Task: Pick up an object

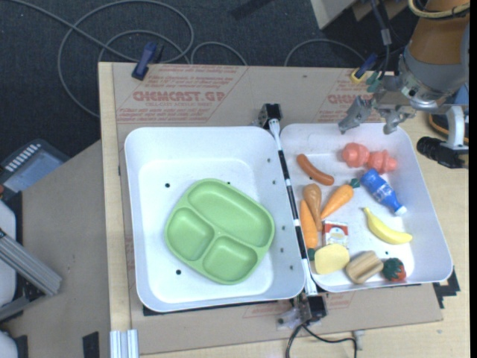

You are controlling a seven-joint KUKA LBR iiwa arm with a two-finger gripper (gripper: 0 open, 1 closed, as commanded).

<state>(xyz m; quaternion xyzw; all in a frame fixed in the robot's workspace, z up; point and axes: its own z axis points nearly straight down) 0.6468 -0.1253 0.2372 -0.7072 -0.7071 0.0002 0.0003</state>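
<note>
Setting: dark carpet with looping cables around a cardboard-topped bench, two white bins side by side.
Gripper point(370, 119): upper right of frame, over the right bin's point(436, 233) far rim; two prongs spread apart, nothing between them.
Nearest target: pink lumpy toy point(367, 156), just below the gripper, near the bin's upper edge.
Neighbours: blue bottle point(381, 189) just beside the toy, sausage point(315, 169) to its left, banana point(387, 227) lower down.
Approach, as judged: descend straight, straddle the toy's narrow waist, avoid the bin wall and bottle.
Left bin: green divided plate point(218, 231).
</note>
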